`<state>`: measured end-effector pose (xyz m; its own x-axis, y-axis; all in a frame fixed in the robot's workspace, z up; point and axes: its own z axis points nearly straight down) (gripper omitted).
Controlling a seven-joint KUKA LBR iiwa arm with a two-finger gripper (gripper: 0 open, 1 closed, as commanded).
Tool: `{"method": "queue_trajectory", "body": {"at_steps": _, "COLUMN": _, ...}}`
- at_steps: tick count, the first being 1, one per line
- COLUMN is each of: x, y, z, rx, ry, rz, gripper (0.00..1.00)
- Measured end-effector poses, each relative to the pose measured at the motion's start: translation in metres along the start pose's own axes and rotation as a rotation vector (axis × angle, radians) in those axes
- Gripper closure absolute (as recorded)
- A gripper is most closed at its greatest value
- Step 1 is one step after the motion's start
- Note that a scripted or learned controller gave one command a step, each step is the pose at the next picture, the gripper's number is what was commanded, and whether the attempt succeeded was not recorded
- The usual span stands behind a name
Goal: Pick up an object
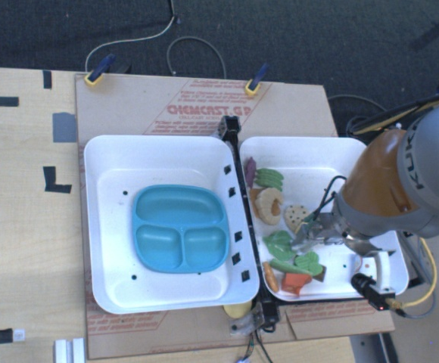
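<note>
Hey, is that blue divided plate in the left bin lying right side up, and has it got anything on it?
Right side up and bare: the blue divided plate lies flat in the left bin, its three hollows facing up, holding nothing.

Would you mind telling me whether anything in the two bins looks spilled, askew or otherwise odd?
Nothing stands out. The blue divided plate lies flat in the left bin; the toy foods are piled loosely along the right bin's left side, beside the tool.
</note>
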<state>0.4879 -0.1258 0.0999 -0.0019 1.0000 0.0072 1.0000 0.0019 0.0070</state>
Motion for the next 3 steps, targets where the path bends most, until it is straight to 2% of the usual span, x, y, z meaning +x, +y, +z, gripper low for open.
{"method": "queue_trajectory", "body": {"at_steps": 1, "x": 0.0, "y": -0.001, "z": 0.001, "rx": 0.002, "ry": 0.0, "rz": 0.001, "gripper": 0.0}}
{"method": "queue_trajectory", "body": {"at_steps": 2, "x": 0.02, "y": 0.06, "z": 0.014, "rx": 0.004, "ry": -0.009, "rz": -0.001, "gripper": 0.0}}
{"method": "queue_trajectory", "body": {"at_steps": 3, "x": 0.011, "y": 0.109, "z": 0.014, "rx": 0.005, "ry": -0.008, "rz": 0.0, "gripper": 0.0}}
